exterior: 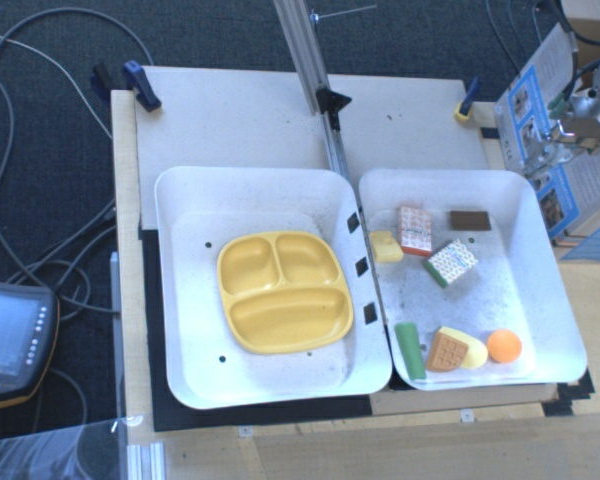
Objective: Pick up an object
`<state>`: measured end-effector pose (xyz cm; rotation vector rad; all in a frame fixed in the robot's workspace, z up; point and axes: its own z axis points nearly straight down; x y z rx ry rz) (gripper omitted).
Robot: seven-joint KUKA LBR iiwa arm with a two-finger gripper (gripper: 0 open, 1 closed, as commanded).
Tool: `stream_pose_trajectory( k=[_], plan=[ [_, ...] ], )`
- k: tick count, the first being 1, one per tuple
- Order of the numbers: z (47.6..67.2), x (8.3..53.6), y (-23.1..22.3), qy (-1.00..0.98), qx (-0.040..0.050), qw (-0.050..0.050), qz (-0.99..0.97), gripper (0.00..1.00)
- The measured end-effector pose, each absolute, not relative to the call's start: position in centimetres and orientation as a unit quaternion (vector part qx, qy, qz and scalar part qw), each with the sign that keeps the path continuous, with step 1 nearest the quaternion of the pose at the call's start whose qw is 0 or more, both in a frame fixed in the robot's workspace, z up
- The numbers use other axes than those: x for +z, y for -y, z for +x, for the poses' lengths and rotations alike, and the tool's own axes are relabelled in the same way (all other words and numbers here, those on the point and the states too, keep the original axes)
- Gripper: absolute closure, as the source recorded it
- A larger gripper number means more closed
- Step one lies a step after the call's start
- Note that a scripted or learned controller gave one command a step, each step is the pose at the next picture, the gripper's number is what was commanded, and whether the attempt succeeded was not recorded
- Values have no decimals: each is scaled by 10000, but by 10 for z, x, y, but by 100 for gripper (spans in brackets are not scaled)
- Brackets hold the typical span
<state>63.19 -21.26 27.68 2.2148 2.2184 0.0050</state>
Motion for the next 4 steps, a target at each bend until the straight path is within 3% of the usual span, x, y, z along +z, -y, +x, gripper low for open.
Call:
stream_pose_trajectory(
  k=[1,4],
  plan=[
    [640,264,155,-7094,4,-12,7048,100],
    [652,246,-12,-7093,-2,-20,7049,100]
  ],
)
